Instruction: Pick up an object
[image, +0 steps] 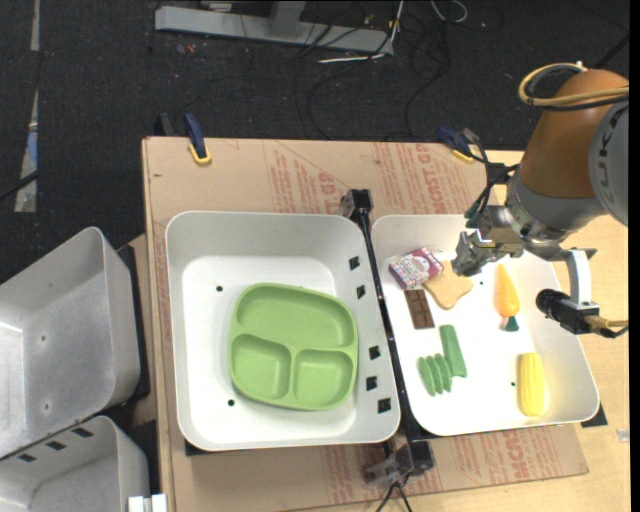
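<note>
Gripper (472, 258) sits over right bin (585, 400) top edge, just above tan toast piece (447, 291); can't tell finger state. Purple packet (415, 267) and brown bar (420, 310) crowd its left. Carrot (507, 294) right. Open floor between green beans (443, 360) and corn (531, 382).

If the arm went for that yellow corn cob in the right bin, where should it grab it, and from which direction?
Probably across the middle of the corn cob, coming straight down from above. It lies flat and lengthwise, running toward the bin's front rim, so the fingers would close on its long sides. It sits close to the bin's right wall, so that side is tight. The green beans lie well apart.
</note>
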